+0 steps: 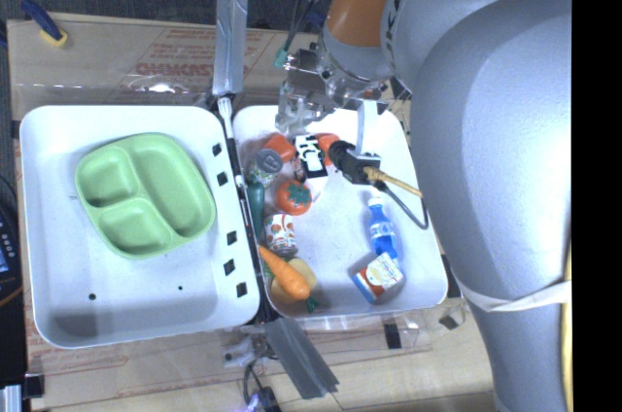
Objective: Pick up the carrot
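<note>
Carrot [283, 273] in right bin [428, 257]

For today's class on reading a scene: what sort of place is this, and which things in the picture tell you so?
Probably a robot test bench in a lab. A grey arm reaches over two white bins taped onto cardboard, and the right bin holds toy food such as a carrot for picking practice.
</note>
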You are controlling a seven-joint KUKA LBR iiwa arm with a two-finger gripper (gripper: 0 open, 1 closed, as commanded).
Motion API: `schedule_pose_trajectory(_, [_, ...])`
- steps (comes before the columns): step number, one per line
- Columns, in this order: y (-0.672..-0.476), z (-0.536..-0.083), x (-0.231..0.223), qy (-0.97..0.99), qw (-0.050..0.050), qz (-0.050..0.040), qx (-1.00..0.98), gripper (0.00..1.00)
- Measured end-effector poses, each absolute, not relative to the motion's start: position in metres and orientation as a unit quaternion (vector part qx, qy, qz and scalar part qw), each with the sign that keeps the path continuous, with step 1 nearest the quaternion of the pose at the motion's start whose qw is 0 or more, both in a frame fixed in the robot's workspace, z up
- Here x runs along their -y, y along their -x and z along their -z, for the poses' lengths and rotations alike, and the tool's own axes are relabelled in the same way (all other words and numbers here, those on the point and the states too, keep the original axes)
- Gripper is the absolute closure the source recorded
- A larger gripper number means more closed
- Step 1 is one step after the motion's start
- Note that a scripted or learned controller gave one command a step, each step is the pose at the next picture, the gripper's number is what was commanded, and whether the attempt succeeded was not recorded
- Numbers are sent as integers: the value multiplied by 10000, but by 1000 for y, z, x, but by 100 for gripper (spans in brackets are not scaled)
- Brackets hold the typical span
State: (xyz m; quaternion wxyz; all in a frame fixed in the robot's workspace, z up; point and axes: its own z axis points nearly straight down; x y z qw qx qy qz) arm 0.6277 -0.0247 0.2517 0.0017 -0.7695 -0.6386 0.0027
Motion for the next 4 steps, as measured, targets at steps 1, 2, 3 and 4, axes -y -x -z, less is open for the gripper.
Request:
schedule_pose_trajectory(1, [-627,-251,24,7694,24,-33,6387,0])
schedule_pose_trajectory(2, [-632,-190,70,7810,36,-44,6244,0])
schedule_pose_trajectory(3, [-587,-119,96,7628,28,-21,6467,0])
schedule_pose_trajectory(4, [-486,-189,57,7310,32,-24,6823,0])
